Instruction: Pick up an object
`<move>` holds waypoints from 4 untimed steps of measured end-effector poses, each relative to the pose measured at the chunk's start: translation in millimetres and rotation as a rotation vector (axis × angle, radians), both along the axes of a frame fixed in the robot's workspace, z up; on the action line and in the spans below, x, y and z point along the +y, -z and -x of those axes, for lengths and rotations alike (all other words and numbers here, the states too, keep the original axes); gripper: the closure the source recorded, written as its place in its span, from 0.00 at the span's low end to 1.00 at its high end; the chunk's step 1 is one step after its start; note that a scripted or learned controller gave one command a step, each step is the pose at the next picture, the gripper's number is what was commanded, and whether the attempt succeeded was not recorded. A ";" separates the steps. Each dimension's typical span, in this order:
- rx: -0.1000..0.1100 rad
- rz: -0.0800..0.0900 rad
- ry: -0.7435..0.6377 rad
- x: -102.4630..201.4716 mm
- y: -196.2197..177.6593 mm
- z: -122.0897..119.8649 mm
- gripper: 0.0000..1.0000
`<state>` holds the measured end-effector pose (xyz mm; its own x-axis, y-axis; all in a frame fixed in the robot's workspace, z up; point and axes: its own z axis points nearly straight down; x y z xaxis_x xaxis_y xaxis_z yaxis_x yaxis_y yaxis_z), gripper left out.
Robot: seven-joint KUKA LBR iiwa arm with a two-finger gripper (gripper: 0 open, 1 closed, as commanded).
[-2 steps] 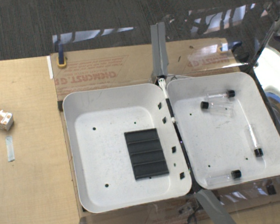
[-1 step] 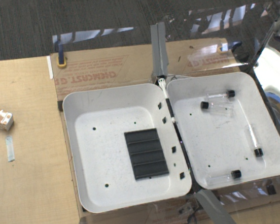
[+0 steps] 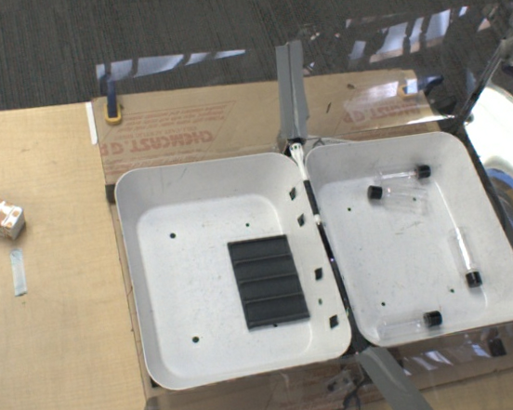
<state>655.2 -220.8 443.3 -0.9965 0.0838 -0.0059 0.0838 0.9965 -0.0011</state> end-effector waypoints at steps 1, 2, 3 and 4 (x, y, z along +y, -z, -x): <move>0.000 0.001 -0.105 0.3 -0.3 -0.3 1.00; -0.001 0.001 -0.211 0.2 -0.4 -5.0 1.00; -0.001 0.001 -0.317 -0.2 -0.6 -4.8 1.00; -0.001 0.001 -0.422 -0.3 -0.8 -4.8 1.00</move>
<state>660.0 -221.1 444.1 -0.9434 -0.3315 -0.0070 -0.3315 0.9435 -0.0026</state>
